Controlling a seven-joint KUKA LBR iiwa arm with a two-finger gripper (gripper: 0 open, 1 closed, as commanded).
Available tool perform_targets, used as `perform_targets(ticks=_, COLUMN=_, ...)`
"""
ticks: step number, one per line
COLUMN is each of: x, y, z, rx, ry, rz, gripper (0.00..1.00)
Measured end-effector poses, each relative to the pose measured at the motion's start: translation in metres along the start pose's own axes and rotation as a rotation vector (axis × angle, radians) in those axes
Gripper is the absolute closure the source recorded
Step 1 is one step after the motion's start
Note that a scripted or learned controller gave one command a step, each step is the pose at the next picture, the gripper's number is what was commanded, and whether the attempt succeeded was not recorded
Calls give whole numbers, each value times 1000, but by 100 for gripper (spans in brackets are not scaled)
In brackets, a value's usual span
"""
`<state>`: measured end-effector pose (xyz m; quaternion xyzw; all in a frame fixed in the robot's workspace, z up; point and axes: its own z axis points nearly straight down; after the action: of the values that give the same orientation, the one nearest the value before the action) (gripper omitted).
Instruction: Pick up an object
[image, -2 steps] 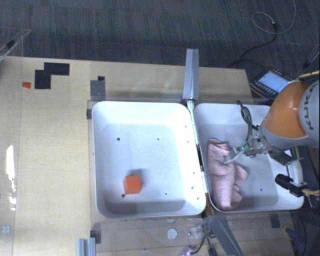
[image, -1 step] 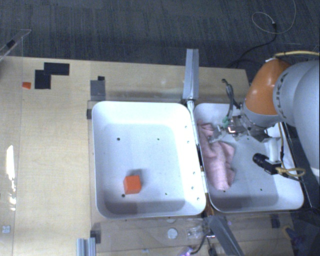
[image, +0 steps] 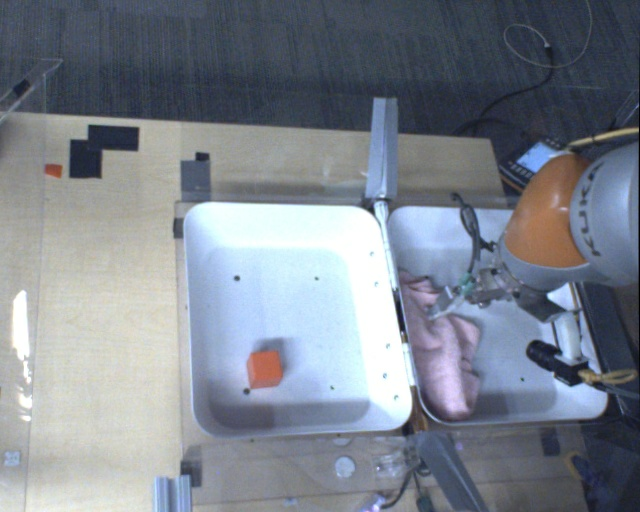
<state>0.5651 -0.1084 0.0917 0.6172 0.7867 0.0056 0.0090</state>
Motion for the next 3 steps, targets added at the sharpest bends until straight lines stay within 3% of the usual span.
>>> perform_targets(ticks=1, x=-4, y=-47, z=-1, rx=-3, ry=-2, rz=-112, gripper=0)
perform_targets(ticks=2, x=17, y=2, z=0, rx=0, ry=1, rz=-47, gripper=0)
perform_targets(ticks=3, x=19, y=-68, z=-1, rx=-1, ry=-1, rz=-110, gripper=0)
